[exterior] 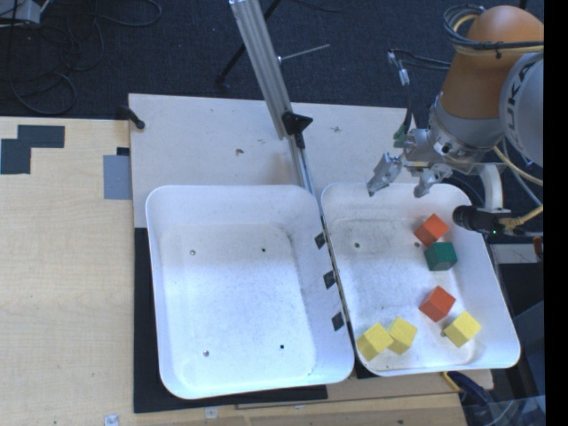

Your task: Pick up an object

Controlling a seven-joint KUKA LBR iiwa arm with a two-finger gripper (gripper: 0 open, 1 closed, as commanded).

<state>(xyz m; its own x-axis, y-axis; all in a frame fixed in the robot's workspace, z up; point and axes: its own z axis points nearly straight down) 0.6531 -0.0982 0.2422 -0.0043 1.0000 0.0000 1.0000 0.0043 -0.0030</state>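
Observation:
My gripper (pixel 404 181) hangs over the far edge of the right bin (pixel 373 238), its two fingers spread apart with nothing between them. In that bin an orange block (pixel 432 229) lies just below and right of the gripper, with a green block (pixel 440 256) touching its near side. A red block (pixel 437 303) sits nearer the front. One yellow block (pixel 462 328) lies at the front right, and two more yellow blocks (pixel 388 337) rest side by side at the front left.
The left bin (pixel 231 291) lies beside the right one, joined by black clips. A slanted aluminium bar (pixel 266 69) rises behind the bins' shared edge. Cables and a black fitting (pixel 484 218) hang by the right bin's far right rim.

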